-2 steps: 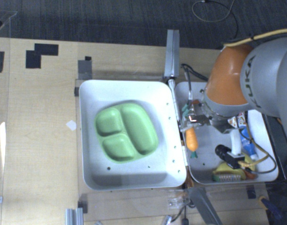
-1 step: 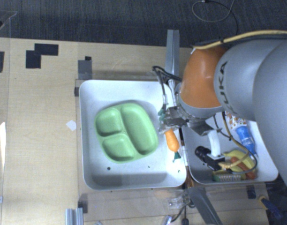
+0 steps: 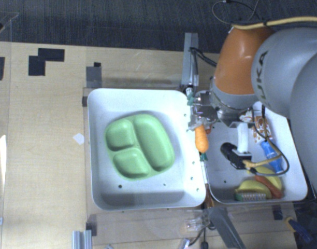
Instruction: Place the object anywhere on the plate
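orange carrot (image 3: 201, 139) clamped in gripper (image 3: 200, 130) fingers over the bins' shared edge, green plate (image 3: 140, 146) in left bin (image 3: 96, 154)

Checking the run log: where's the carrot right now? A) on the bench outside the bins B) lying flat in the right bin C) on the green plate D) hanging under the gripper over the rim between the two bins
D: the carrot hangs just below the gripper above the rim where the bins meet, short of the green plate in the left bin.
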`<state>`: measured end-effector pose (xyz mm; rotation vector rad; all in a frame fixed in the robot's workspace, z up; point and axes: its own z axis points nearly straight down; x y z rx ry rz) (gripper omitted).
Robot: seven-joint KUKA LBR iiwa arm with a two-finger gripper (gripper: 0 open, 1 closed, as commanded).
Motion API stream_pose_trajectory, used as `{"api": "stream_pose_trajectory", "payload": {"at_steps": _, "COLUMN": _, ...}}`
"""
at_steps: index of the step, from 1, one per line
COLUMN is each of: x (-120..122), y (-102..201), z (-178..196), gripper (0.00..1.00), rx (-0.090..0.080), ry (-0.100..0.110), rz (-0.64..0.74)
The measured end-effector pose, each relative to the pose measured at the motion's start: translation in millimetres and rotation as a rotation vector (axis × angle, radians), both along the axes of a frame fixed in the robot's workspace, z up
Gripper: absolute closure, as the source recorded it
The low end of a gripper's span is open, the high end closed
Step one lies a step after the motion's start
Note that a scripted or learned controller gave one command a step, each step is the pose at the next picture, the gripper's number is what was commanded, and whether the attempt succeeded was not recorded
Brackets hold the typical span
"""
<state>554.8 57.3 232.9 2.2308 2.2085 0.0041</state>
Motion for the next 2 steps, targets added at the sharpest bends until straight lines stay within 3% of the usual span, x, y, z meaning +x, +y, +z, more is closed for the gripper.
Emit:
{"api": "stream_pose_trajectory", "payload": {"at_steps": 1, "x": 6.4, "y": 73.1, "z": -71.3, "gripper": 1.00, "rx": 0.001, "ry": 0.002, "rz": 0.072}}
{"api": "stream_pose_trajectory", "payload": {"at_steps": 2, "x": 6.5, "y": 73.1, "z": -71.0, "gripper": 0.00, "rx": 0.001, "ry": 0.002, "rz": 0.072}}
